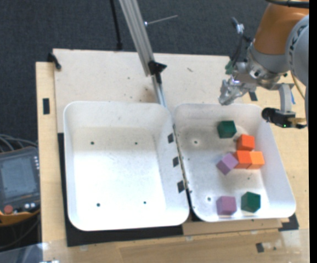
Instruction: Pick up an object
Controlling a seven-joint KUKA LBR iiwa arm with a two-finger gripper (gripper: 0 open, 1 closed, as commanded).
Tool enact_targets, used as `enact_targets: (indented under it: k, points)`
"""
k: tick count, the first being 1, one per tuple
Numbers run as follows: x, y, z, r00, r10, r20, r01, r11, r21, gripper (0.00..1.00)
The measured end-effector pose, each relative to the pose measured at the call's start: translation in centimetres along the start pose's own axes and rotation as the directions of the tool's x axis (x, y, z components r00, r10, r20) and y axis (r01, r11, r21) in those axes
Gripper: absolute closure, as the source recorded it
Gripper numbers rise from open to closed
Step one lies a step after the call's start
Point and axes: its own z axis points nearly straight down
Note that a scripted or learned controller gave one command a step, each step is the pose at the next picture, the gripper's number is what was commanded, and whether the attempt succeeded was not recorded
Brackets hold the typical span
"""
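Plainly, nothing had yet been picked up: the gripper hung over the far rim of the right bin, above and just behind the green cube, and no block sat between its fingers. Whether those fingers were spread or closed I could not tell, since they showed as a pale blur against the board. All six blocks lay loose on the floor of the right bin. Nearest the gripper was the green cube; just in front of it, toward the bin's right wall, an orange cube stood beside a second orange block, which touched a purple block on its inner side. Near the front rim of the same bin a purple cube and a dark green cube sat side by side. The left bin adjoined it along the middle divider. Judging by the arm's place, the green cube was the easiest target, as it stood apart from its neighbours; the clustered orange and purple blocks would leave little room for a finger to slip down.
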Motion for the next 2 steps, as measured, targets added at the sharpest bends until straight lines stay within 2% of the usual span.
enact_targets:
  k: [2]
  points:
    - [9.6,-5.1,1.5,1.000,-0.004,-0.001,0.004,1.000,0.006,1.00]
